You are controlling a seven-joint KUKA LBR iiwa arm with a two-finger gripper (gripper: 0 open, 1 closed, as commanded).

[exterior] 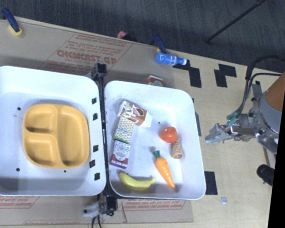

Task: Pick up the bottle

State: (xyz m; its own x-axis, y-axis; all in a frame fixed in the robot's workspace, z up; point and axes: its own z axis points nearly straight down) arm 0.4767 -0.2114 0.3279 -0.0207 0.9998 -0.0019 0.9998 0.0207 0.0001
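Bench (222, 220) tan, carrying two shallow white bins side by side on cardboard; left bin (10, 88) holding a yellow compartment tray (56, 135) near its middle; right bin (188, 158) holding a carton (130, 119) lying flat at upper left, a smaller packet (119, 153) just below it, a banana (136, 181) along the near wall, a carrot (165, 170) slanted at right, a tomato (169, 134) above the carrot, a brown cone-shaped item (178, 149) just beside the tomato. Arm at right of the bins, over bare bench; pincer (217, 134) well apart from the right bin's wall, nothing seen in its grip; opening of its tips cannot be told. Bottle (169, 59), blue and lying on its side, on the bench beyond the right bin's far edge, well apart from the pincer.
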